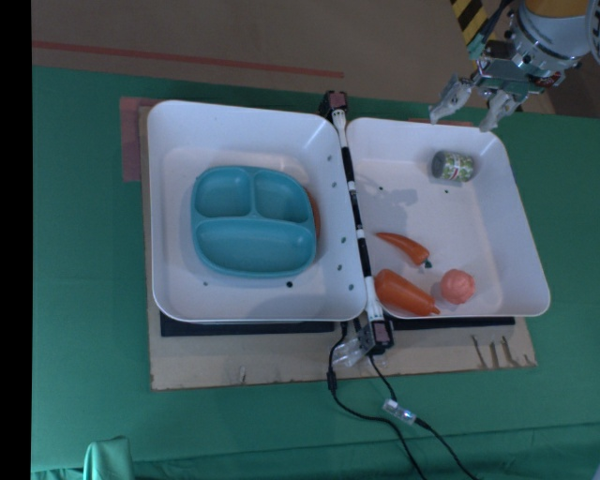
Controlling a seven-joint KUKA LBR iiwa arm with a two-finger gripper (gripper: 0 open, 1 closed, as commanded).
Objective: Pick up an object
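Green bench, two white bins (pixel 511 178): gripper (pixel 466 110) hovers spread and empty over the right bin's far edge; can (pixel 454 166) unpicked.

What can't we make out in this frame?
- Arm: cut off by the camera view's top edge, leaving just the wrist and gripper.
- Can: label print too small to read.
- Item under the teal plate: just an orange sliver at its right rim; the plate hides the rest.
- Green cloth: cut off by the bottom edge.
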